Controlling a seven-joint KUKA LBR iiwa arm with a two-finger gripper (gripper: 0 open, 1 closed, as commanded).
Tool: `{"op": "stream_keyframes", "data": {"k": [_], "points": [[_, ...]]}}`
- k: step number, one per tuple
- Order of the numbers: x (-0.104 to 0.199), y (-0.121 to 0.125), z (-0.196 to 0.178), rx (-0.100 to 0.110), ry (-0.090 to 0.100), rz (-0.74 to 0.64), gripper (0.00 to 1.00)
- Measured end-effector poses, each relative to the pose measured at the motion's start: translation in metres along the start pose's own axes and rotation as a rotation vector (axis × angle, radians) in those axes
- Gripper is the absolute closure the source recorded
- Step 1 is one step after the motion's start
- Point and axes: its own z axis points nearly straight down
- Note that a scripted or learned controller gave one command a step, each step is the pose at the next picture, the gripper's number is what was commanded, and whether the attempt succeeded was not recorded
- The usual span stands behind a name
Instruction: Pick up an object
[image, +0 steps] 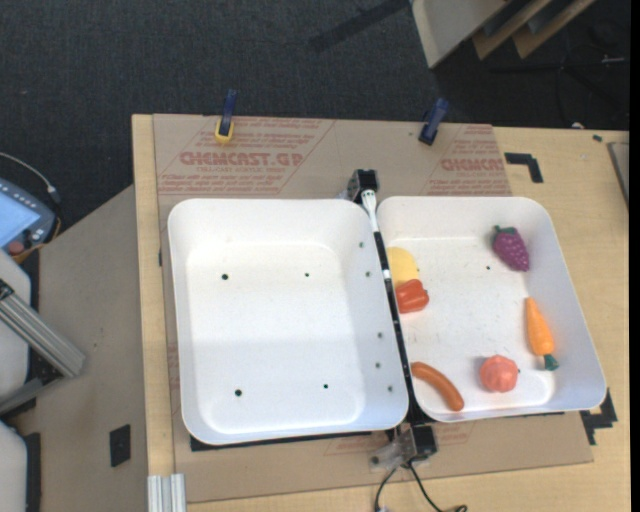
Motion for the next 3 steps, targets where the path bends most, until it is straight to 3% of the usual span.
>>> {"op": "stream_keyframes", "data": {"k": [3], "points": [[-0.002, 0.004, -0.033, -0.016, -0.011, -0.001, 1.00]]}}
